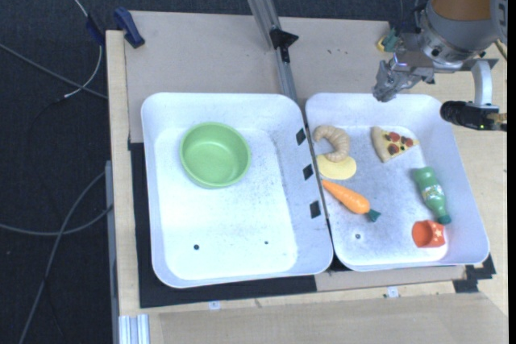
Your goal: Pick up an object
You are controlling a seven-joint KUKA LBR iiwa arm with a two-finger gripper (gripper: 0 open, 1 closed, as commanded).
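The right bin holds the things to be picked: a pizza slice toward its far side, a curled croissant at its far-left part touching a pale yellow piece just nearer, an orange carrot lying slantwise below those, a green bottle along the right side, and a red-orange item at the near-right corner. The gripper hangs over the far rim of this bin, apart from all of them, with nothing seen between its tips; how wide they stand I cannot tell. The left bin carries a green bowl in its far-left part.
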